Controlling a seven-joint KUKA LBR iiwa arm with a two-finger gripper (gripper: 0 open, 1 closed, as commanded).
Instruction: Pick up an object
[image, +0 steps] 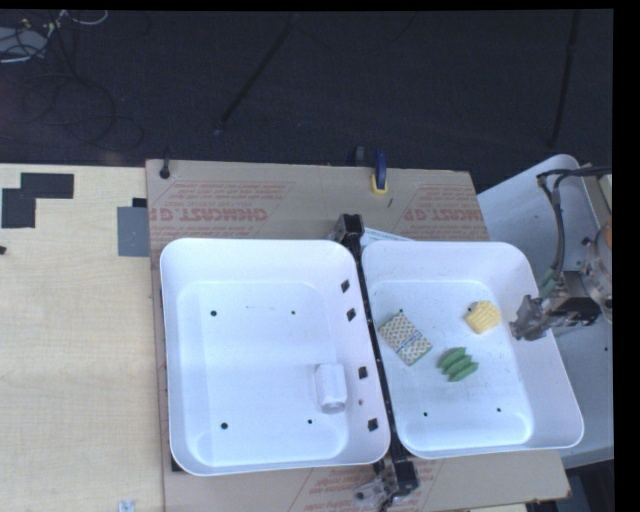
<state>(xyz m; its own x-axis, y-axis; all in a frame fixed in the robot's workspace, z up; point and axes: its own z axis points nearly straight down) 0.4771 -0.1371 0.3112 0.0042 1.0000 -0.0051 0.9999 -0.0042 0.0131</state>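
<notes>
Both bins looked like smooth moulded plastic — the left bin (190, 300) and the right bin (520, 400) had white walls with a soft sheen. Beneath them lay a brown cardboard sheet (260, 205), matt, printed with red lettering. The bench top (70, 350) appeared to be pale wood, matt and finely grained. A white cylinder (331, 386) seemed smooth, near-matt plastic. The yellow piece (483, 317) had a ribbed, bumpy surface; the green piece (458, 364) looked smooth and slightly glossy. The flat patterned packet (405, 337) seemed paper or card — its finish could not be judged.
</notes>
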